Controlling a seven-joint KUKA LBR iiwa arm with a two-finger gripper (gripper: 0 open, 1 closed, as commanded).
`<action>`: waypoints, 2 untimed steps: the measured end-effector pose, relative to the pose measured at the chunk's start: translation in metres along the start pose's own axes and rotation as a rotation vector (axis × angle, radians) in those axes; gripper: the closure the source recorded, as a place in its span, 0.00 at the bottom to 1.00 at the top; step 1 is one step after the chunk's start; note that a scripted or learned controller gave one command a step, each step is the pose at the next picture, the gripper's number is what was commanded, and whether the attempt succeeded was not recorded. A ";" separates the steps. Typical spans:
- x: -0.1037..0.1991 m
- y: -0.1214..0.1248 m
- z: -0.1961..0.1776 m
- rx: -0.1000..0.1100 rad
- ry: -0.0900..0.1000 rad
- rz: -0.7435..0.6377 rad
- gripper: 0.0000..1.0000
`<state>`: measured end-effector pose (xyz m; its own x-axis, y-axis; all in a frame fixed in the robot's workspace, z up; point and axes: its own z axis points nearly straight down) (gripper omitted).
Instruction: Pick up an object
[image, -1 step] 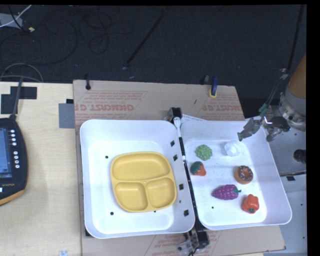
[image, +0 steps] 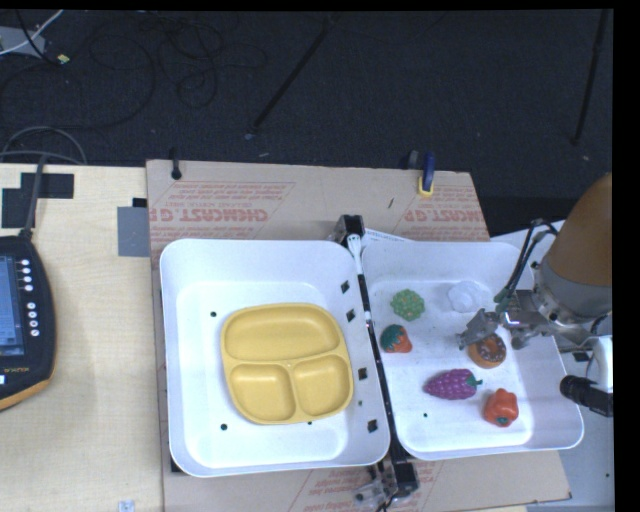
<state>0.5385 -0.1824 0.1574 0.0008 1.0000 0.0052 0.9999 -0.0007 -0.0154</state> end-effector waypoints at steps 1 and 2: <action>-0.015 -0.064 0.072 -0.011 -0.002 0.002 0.00; -0.033 -0.028 0.070 -0.016 -0.005 0.001 0.00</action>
